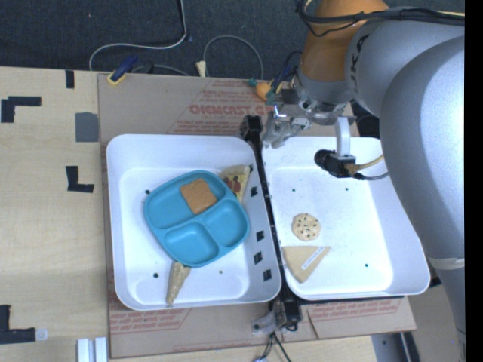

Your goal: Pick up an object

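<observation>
bins sit side by side on the bench, and the divide between them serves as the landmark here. the left bin (121,202) holds a blue divided tray (198,219) lying near the divide, with a tan square cracker (198,195) resting in its upper compartment. a pizza slice toy (237,179) lies between the tray's upper edge and the divide, partly tucked against the tray, and a cone-shaped piece (176,280) pokes out from under the tray's lower edge, further from the divide. the right bin (377,225) holds a round chocolate-chip cookie (306,226) just beside the divide and, below it, a pale triangular wedge (305,261) also close to the divide. the grey arm with its orange band reaches over the far end of the right bin, and the gripper (283,130) hangs at the top of the divide, above the rim, well apart from the cookie and wedge. nothing shows between its parts, and whether it is released or clenched cannot be told from this angle.
</observation>
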{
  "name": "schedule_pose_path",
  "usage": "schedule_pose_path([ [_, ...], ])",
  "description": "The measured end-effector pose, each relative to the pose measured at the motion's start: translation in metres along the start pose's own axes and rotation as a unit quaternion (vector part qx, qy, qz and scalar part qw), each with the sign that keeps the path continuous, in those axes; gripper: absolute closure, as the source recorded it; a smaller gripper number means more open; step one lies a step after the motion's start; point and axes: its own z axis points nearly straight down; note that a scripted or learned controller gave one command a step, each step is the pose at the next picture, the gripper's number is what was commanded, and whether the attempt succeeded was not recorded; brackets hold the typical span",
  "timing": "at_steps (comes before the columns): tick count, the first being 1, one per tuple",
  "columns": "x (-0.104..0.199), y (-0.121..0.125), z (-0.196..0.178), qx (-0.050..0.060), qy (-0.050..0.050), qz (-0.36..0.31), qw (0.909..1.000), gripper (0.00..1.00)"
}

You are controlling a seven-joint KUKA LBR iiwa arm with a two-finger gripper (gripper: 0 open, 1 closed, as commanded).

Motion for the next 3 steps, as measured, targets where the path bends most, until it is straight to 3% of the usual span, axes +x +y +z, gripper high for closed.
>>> schedule_pose_path([
  [2, 0.001, 0.0, -0.019, 0.001, 0.0, -0.002, 1.0, 1.0],
  [3, 0.059, 0.0, -0.018, 0.0, 0.001, -0.001, 1.0, 1.0],
])
